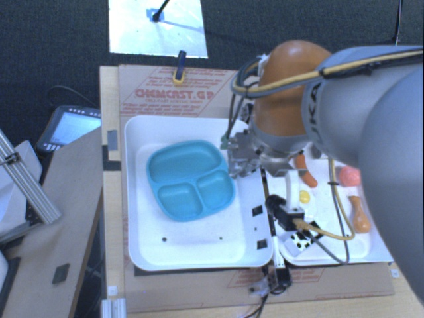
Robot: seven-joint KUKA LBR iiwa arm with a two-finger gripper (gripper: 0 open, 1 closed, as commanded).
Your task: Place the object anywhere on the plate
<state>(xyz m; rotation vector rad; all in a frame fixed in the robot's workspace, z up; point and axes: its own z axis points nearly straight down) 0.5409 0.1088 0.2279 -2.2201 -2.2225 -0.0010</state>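
Tool (240, 156) is hanging over the right rim of the blue plate (189, 179) in the left bin (199, 254); its finger state is impossible to tell. Arm (344, 105) is covering much of the right bin (371, 250), where an orange object (358, 215) is lying.

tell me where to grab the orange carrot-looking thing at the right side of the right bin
Take the orange carrot-shaped toy across its narrow upper stem, coming straight down from above. It lies flat on the right bin floor, long axis running roughly up-down in view, fatter at its lower end. Close from left and right; the pink piece sits just above it.
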